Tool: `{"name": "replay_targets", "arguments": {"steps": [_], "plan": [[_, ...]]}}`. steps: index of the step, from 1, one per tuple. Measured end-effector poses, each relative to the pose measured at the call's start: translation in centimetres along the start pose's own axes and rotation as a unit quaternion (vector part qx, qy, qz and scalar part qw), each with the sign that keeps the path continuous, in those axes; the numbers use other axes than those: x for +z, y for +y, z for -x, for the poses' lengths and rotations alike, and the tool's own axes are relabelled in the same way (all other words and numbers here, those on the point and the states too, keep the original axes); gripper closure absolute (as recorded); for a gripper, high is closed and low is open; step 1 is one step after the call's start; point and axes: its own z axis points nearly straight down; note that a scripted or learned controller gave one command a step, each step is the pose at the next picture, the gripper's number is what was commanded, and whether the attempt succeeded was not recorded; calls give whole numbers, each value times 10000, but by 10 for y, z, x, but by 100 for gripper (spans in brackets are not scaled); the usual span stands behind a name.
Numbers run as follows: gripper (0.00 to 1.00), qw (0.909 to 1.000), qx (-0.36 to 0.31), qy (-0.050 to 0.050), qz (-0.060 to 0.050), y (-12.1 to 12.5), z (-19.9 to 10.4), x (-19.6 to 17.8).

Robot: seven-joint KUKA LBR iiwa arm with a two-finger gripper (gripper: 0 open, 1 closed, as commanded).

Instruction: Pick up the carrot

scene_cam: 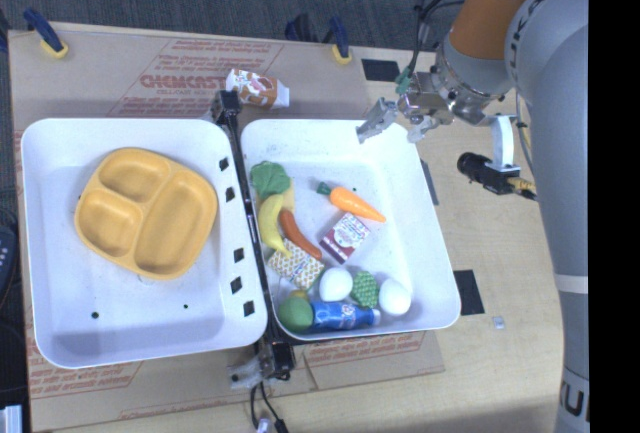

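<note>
Orange carrot [352,202], green-topped, lying aslant in right bin [428,221]; fingers [375,122] apart, empty.

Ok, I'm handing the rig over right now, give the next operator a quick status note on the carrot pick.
Gripper: above the right bin's far right corner, holding nothing.
Carrot: lying in the right bin's upper middle, leafy end toward the far-left, just above the small red carton, apart from the gripper.
Done: nothing picked yet.
Left: move over the carrot, descend, grasp, lift.
Yellow divided plate sits in the left bin.
</note>
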Motion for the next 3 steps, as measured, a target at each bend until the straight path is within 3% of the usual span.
{"name": "replay_targets", "arguments": {"steps": [1,2,3], "plan": [[0,9994,-360,1,1,-45,-15,146],[100,9993,-377,2,-9,-44,-15,135],[100,9874,1580,3,6,-19,-29,18]]}}
